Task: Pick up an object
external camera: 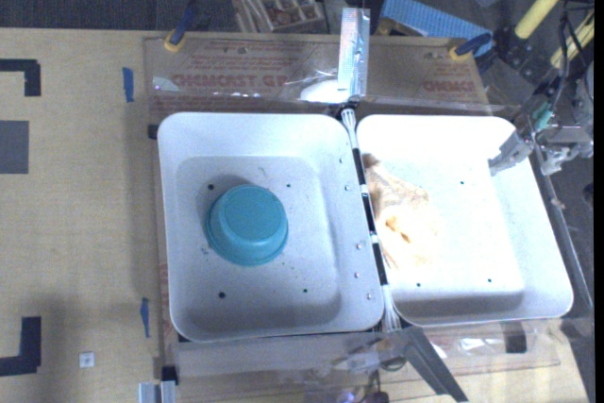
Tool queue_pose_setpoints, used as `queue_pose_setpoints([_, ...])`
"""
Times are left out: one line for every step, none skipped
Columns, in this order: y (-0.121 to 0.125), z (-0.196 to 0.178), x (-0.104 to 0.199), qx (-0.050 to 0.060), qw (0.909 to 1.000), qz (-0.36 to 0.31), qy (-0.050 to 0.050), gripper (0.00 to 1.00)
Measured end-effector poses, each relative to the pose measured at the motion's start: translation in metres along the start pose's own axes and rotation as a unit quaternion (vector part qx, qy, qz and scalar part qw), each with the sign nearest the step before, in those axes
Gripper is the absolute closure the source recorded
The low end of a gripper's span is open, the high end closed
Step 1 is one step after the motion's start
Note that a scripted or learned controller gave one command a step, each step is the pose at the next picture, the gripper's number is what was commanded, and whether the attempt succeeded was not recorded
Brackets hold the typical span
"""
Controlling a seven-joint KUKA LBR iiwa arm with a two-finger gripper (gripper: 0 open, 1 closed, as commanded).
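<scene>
Bowl (247,224) inverted, pale object (404,214) overexposed, indistinct

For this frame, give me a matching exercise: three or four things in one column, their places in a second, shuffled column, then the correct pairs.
Things:
1. teal bowl
2. pale crumpled cloth
3. gripper
4. blue tape strip

Places:
A. on the bench, left of both bins
B. over the upper right edge of the right bin
C. upside down in the middle of the left bin
D. in the right bin, against its left wall

Pairs: 1-C, 2-D, 3-B, 4-A
</scene>
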State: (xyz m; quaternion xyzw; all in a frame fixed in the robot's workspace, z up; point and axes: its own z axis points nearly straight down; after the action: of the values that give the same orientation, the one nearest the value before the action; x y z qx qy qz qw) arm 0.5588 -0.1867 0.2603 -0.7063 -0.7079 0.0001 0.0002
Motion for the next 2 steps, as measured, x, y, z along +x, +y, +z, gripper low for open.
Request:
queue_pose_setpoints([0.0008,-0.0106,-0.0008,-0.002,1.0000,0.000,-0.001,1.00])
queue_pose_setpoints([0.0007,-0.0106,-0.0009,-0.002,1.0000,0.000,-0.001,0.00])
